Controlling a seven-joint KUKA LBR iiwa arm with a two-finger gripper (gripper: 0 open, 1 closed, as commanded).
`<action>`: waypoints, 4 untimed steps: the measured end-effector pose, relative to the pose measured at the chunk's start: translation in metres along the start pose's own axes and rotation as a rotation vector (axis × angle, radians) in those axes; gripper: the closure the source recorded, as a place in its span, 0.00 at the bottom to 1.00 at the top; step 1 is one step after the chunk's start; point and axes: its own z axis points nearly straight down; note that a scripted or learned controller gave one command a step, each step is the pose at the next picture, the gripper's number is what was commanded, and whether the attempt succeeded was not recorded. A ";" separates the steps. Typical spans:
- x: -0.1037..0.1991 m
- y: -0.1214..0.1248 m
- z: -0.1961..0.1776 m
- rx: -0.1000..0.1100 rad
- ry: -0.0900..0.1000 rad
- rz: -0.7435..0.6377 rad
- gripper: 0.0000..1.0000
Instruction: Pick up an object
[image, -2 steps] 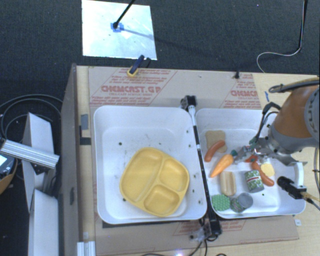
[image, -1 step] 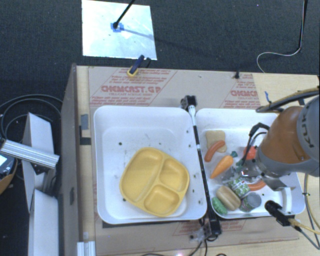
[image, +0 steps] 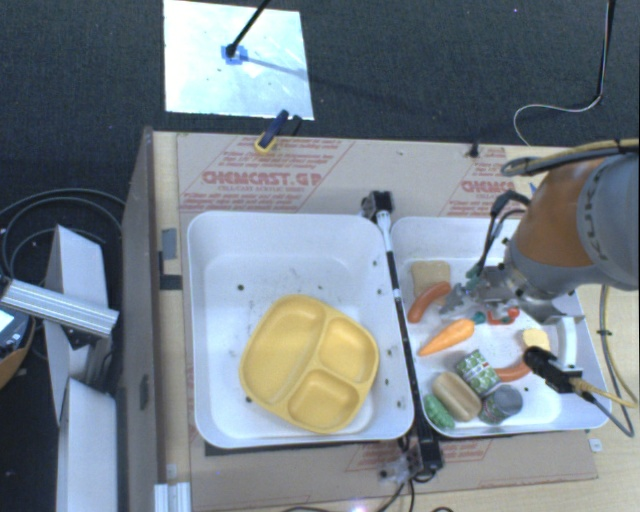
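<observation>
gripper (image: 478, 303) low in right bin (image: 570, 420), just above carrot (image: 447, 337), likely lining up a grab | finger spread: cannot tell | sausage (image: 430, 299) beside

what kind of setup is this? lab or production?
Likely a robot grasping lab: two shallow white plastic bins on a bench, toy food such as an orange plastic carrot, a yellow compartment tray, and loose black cables alongside.
</observation>
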 end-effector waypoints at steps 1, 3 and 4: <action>0.005 -0.031 0.021 -0.020 -0.007 0.005 0.00; -0.043 -0.073 0.003 0.002 -0.001 0.003 0.00; -0.048 -0.019 0.005 0.001 0.000 0.000 0.00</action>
